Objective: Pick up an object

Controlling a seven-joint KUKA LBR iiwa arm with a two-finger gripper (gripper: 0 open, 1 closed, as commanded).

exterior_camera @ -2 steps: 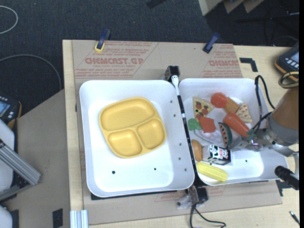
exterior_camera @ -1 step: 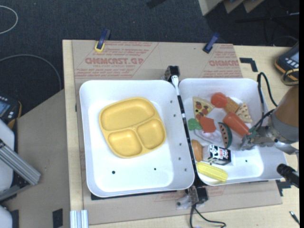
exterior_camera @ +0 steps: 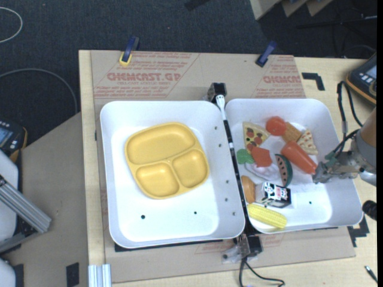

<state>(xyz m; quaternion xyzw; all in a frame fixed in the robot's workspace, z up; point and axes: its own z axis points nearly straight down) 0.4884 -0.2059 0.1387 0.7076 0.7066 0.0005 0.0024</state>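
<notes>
The right bin (exterior_camera: 317, 208) holds a pile of toy foods: a pizza slice (exterior_camera: 255, 136), a red tomato (exterior_camera: 275, 125), a bread wedge (exterior_camera: 306, 141), an orange-red carrot (exterior_camera: 298, 156), a watermelon slice (exterior_camera: 285, 168), a red cube (exterior_camera: 261, 156), a green piece (exterior_camera: 243, 156), a bun (exterior_camera: 249, 189), a black-and-white carton (exterior_camera: 276, 194) and a corn cob (exterior_camera: 267, 216). My gripper (exterior_camera: 326, 171) sits low over the bin's right side, just right of the carrot's lower end. Nothing shows in its grasp.
The left bin (exterior_camera: 119, 214) bears a yellow three-compartment plate (exterior_camera: 166, 159). A dark divider strip (exterior_camera: 228, 148) runs between the bins. The grey arm (exterior_camera: 365, 154) enters over the right rim. Clamps (exterior_camera: 127, 51) hold the cardboard bench top at the back.
</notes>
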